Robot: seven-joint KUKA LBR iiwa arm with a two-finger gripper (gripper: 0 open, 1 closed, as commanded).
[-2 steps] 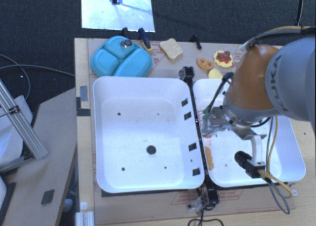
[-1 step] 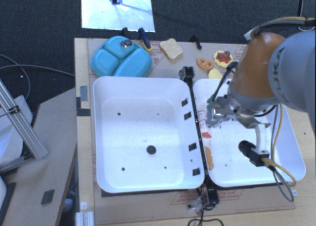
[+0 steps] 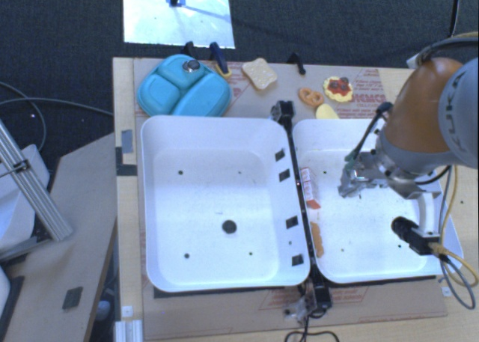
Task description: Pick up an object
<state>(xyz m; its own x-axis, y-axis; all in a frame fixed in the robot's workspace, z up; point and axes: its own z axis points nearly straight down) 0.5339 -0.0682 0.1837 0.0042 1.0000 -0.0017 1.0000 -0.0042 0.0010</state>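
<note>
Gripper (image 3: 352, 182) hung low over right bin (image 3: 374, 269), honestly couldn't tell its state. Nearest pickable stuff: red-white tube (image 3: 307, 188) and orange stick (image 3: 316, 239) along bin's left wall. Small dark disc (image 3: 229, 226) sat in left bin (image 3: 172, 273).

Red print runs across the cardboard (image 3: 372, 82) under the bins, too blurred to read. No other text is legible.
</note>
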